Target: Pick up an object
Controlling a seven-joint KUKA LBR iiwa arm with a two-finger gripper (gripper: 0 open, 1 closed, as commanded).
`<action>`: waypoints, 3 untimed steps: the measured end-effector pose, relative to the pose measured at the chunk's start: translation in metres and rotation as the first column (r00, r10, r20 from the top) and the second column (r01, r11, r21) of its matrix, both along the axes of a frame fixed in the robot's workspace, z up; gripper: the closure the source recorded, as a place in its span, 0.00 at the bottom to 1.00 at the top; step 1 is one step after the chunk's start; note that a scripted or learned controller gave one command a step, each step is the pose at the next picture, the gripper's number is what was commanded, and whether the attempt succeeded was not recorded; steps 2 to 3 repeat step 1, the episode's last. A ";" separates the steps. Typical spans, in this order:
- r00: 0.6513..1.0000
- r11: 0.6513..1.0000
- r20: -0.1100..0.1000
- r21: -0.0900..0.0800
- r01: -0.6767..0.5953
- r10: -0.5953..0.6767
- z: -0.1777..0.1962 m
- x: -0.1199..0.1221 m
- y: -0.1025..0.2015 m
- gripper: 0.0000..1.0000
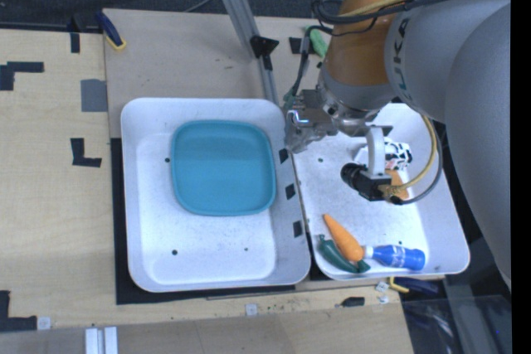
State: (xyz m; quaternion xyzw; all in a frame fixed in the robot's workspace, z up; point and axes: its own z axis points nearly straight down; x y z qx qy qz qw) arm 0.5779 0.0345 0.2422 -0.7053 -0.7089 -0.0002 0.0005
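Far left of the frame: pale wooden surface (50, 203) with strips of black tape. Next along, the left shallow white bin (149, 261), holding a square teal plastic plate (222, 167) lying flat across its upper middle. Wide and low, likely a poor candidate for a two-finger pinch.

At the divide between the bins, upper centre of the frame: the gripper (296, 133), poised over the upper left corner of the right shallow white bin (332, 203). Cannot tell from this angle whether open or shut, nor whether hold of anything.

Further right and lower, the likeliest pickings: an orange toy carrot with a green top (343, 236), angled toward the bin's lower left corner, and just beside it a blue bottle with a white cap (396, 257), lying on its side along the lower rim. Higher up on the right, a small black-and-white cow-patterned toy (400, 153).

Best bet, probably the carrot. Worth squaring up across its narrow width, staying off the bin wall and the bottle, coming straight down, closing at mid-body, lifting slowly.
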 end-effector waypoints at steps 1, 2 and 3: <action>1.000 1.000 -0.002 -0.001 0.001 -0.001 -0.016 0.007 0.050 1.00; 1.000 1.000 -0.002 -0.001 0.001 -0.001 -0.016 0.007 0.050 1.00; 1.000 1.000 -0.002 -0.001 0.001 -0.001 -0.016 0.007 0.050 1.00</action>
